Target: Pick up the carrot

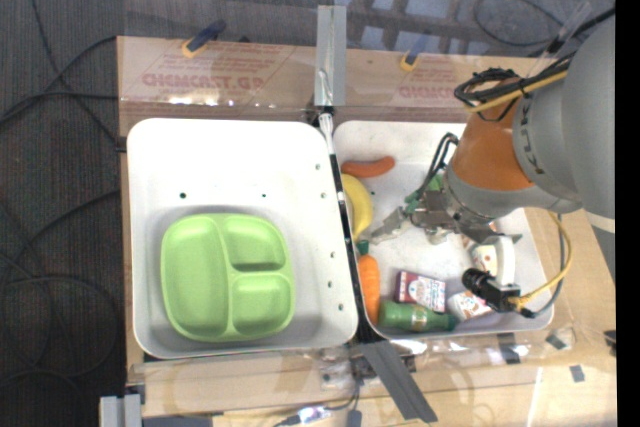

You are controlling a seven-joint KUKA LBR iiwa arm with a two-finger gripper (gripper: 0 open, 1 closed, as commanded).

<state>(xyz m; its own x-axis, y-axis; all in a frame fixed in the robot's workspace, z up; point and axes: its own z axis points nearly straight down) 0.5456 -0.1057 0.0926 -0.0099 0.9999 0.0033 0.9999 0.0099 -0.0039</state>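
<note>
The carrot [369, 287] lies against the left wall of the right bin [535, 260], its length running along the wall toward the near edge, while the jaws [385, 228] hang above and slightly to its right, apart from it; their opening cannot be told. One yellow banana [357, 203] lies just beyond the carrot along the same wall, one orange sausage [368, 167] lies near the far wall, and one green bottle [417, 318] and one small carton [419, 290] lie just right of the carrot. The left bin [180, 155] holds one green divided plate [228, 275], and both bins rest on the surface [200, 75].
</note>
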